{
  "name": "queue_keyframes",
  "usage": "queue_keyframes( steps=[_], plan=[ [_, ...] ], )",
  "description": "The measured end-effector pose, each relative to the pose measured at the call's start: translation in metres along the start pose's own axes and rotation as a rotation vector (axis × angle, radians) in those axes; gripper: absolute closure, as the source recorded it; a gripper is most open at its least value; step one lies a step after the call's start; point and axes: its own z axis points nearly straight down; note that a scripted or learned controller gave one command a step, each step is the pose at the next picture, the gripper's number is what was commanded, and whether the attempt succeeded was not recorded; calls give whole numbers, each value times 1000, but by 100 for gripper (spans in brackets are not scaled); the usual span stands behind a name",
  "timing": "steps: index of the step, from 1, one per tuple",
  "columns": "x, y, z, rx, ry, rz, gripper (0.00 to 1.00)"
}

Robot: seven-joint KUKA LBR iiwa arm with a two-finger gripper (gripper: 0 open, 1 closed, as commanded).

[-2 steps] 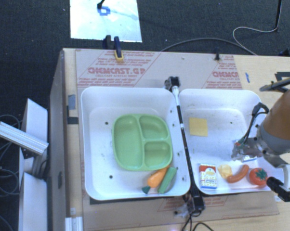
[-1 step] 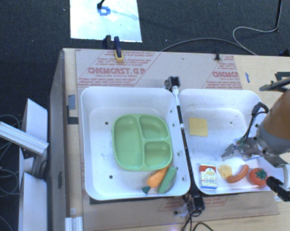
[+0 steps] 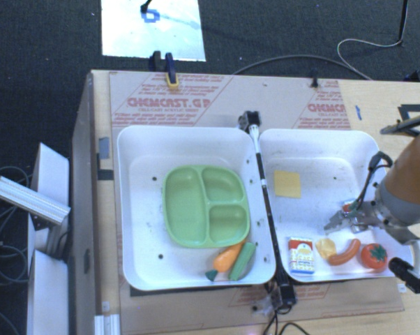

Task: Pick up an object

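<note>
Several small toy foods lie along the near wall of the right bin (image 3: 315,139): a hot dog (image 3: 344,252), a tomato (image 3: 374,256) and a carton (image 3: 301,255). The gripper (image 3: 346,220) hovers just above the hot dog; whether it is wide or narrow cannot be told. The hot dog is probably light, smooth plastic; grasp across its middle.

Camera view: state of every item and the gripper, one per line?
Green divided plastic plate: flat in left white bin, compartments bare.
Orange toy carrot: lying at plate's near edge.
Green toy vegetable: lying against carrot.
Yellow flat square: flat in right white bin.
Red-white small carton: lying flat.
Toy sausage: lying beside red toy tomato.
Gripper: low over right bin, grasp unclear.
</note>
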Motion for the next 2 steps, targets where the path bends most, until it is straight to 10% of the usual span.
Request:
queue_keyframes(
  steps=[1, 2],
  plan=[
    [-20, -1, 0, 1, -2, 1, 0],
    [-23, 1, -12, -8, -9, 1, 100]
  ],
)
